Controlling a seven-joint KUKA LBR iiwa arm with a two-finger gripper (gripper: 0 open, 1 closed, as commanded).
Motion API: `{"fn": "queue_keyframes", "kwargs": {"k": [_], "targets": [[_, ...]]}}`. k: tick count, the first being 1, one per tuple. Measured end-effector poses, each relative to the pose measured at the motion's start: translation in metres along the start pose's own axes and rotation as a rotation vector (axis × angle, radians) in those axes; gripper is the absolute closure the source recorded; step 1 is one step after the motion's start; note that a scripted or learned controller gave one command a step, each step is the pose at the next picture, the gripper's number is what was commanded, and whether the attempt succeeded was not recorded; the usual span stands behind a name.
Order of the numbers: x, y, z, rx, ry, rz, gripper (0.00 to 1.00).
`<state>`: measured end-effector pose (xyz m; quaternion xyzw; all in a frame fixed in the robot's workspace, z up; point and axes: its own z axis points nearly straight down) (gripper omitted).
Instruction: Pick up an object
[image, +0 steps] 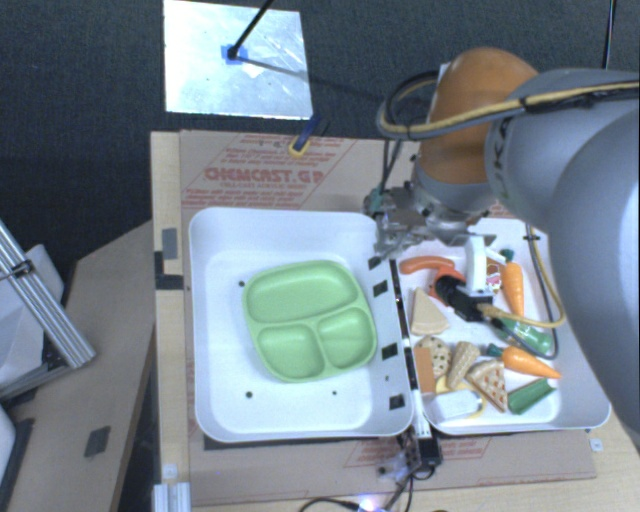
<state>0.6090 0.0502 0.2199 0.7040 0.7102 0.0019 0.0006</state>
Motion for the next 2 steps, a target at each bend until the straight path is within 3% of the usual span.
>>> {"fn": "queue_keyframes", "kwargs": {"k": [1, 2], "targets": [[-0.004, -0.013, -0.004, 0.003, -0.002, 0.008, 1.00], [-0.016, -0.005, -0.014, 0.001, -0.002, 0.008, 1.00]]}}
